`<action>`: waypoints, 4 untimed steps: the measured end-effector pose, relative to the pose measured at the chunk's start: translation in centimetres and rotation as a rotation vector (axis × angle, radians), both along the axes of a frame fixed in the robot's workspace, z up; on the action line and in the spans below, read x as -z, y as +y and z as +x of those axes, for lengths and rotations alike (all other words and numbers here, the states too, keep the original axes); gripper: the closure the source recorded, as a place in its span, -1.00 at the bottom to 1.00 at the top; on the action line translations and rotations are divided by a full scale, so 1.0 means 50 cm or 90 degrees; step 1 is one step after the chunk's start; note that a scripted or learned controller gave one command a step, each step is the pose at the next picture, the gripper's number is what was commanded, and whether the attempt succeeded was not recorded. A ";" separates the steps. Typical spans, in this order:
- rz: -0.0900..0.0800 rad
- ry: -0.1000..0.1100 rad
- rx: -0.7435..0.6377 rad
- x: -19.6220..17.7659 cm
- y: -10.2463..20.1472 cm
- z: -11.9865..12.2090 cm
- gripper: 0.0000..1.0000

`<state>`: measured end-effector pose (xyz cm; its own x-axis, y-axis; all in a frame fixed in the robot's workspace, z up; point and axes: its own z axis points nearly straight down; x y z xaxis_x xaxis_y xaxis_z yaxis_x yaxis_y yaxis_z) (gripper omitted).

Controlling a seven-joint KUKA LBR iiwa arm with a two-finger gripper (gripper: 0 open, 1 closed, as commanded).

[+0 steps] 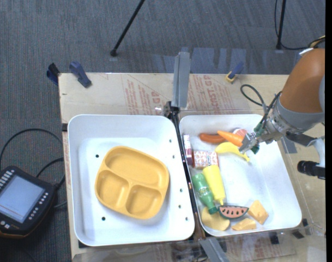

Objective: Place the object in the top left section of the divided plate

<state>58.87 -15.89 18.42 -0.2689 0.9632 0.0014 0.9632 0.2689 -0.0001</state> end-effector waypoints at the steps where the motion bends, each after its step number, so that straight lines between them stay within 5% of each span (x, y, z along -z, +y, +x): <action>1: 0.000 0.000 0.000 0.000 0.000 0.000 -1.00; 2: 0.000 0.000 0.000 0.000 0.000 0.000 -1.00; 3: 0.001 0.004 0.046 -0.003 0.270 -0.152 -1.00; 4: 0.000 0.003 0.051 -0.003 0.262 -0.152 -1.00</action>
